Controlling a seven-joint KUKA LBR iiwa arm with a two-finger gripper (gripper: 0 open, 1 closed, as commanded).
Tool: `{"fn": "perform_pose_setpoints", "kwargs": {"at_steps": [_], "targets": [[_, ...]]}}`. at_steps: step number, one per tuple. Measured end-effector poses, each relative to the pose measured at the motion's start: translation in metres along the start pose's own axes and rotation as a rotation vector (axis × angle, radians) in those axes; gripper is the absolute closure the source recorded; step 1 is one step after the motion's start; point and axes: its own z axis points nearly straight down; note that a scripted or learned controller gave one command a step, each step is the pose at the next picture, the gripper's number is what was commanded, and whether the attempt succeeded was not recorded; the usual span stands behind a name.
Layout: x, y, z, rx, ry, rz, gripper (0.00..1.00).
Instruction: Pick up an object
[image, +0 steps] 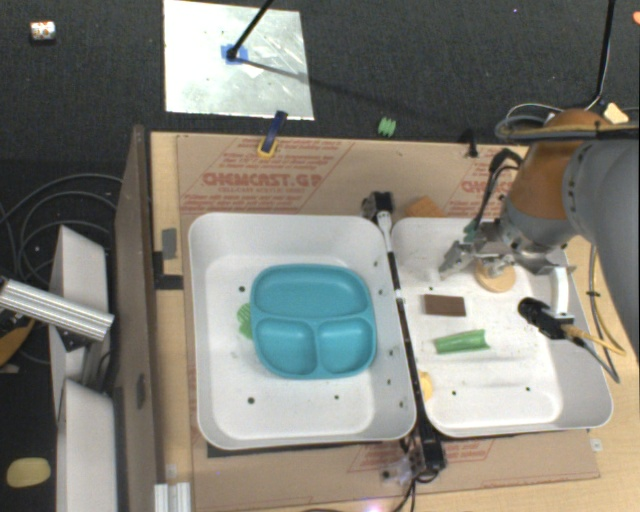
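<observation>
Candidate objects all lie in the right bin (505, 392). A tan round piece (495, 277) sits in the bin's far part, partly under the wrist. A brown flat block (444, 305) lies nearer the camera, with a green stubby piece (460, 342) just below it in view. A small yellow scrap (426, 384) sits at the bin's inner edge.

The gripper (452, 262) hangs low over the far part of the right bin. It is just beside the tan piece, on its left in view, and above the brown block. Jaw state: cannot tell, released or clenched. Nothing is visibly held.

The left bin (222, 262) holds a blue divided plate (313, 320) with a green bit (244, 320) peeking out at its left edge. Both are well apart from the gripper.

Judgement: pick not yet made.

Risks:
- The tip appears to sit over bare floor between the tan piece and the block, so closing here would likely catch nothing.
- The wrist crowds the tan piece, so a descent could shove it aside rather than straddle it.
- The block is low and flat, so it may slip out on lift.
- The inner bin wall is near, so a leftward correction could strike it.
</observation>
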Motion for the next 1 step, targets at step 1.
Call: {"fn": "perform_pose_setpoints", "kwargs": {"at_steps": [1], "targets": [[-0.0363,-0.0008,-0.0283,0.012,0.001,0.008,0.0]]}}
